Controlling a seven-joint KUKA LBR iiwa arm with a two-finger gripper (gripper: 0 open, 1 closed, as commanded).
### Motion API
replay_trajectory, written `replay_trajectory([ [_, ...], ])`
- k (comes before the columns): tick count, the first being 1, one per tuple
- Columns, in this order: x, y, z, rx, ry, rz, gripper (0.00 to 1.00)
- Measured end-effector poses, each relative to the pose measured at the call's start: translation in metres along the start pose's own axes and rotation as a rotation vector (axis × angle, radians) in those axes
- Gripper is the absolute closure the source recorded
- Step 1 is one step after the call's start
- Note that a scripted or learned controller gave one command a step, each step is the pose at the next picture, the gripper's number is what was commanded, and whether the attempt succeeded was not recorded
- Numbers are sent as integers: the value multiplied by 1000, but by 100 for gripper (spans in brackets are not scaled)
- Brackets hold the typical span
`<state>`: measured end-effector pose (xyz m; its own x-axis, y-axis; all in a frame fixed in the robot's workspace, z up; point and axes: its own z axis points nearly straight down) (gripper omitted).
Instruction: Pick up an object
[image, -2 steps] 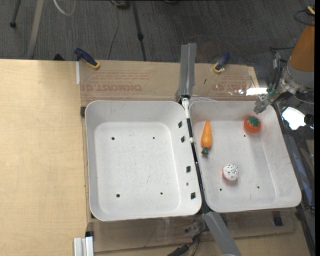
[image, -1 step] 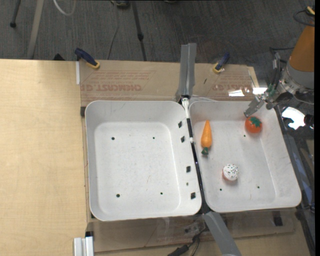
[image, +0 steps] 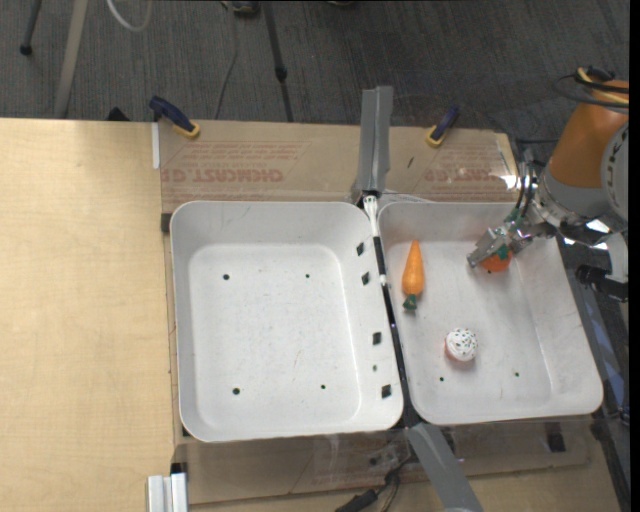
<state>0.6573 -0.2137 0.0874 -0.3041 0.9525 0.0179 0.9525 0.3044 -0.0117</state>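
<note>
You see the gripper (image: 492, 255) over the back of the right bin (image: 560, 385). A small orange and red thing (image: 498, 263) sits at its fingertips, touching them. You cannot tell if the fingers are clamped on it or open. It is too small to tell its shape or which way it points.

Left of the fingers lies one toy carrot (image: 412, 270). It is orange with a green end. It lies long-ways from back to front, green end toward the front. In front of the fingers and a bit left sits one white ball (image: 461, 345) with dark dots. There are two white bins; the left bin (image: 190, 330) is far left of the fingers.
</note>
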Motion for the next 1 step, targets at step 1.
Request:
replay_trajectory([
  [1, -3, 1, -12, -9, -14, -2, 100],
])
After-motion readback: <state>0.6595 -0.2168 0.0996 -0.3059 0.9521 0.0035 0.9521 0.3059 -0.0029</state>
